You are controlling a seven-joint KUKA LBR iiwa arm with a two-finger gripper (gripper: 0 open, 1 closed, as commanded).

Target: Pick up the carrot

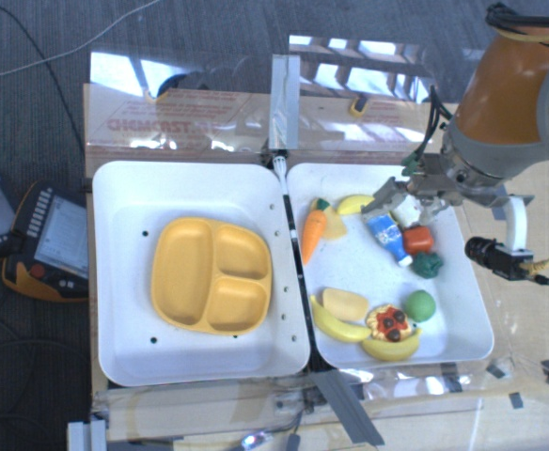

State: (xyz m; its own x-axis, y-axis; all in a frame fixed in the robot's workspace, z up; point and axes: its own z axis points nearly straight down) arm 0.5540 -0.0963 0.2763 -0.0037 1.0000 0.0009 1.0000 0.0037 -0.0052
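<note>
The orange carrot with a green top lies in the right bin, close to its left wall and pointing toward the front. My gripper hangs over the back middle of that bin, to the right of the carrot and well apart from it. Its fingers are spread open with nothing held between them. Directly under it are a blue and white packet and a red piece.
The right bin also holds a small yellow piece, a dark green item, a green lime, a banana, a yellow block and a fruit-topped piece. A yellow divided plate sits in the left bin.
</note>
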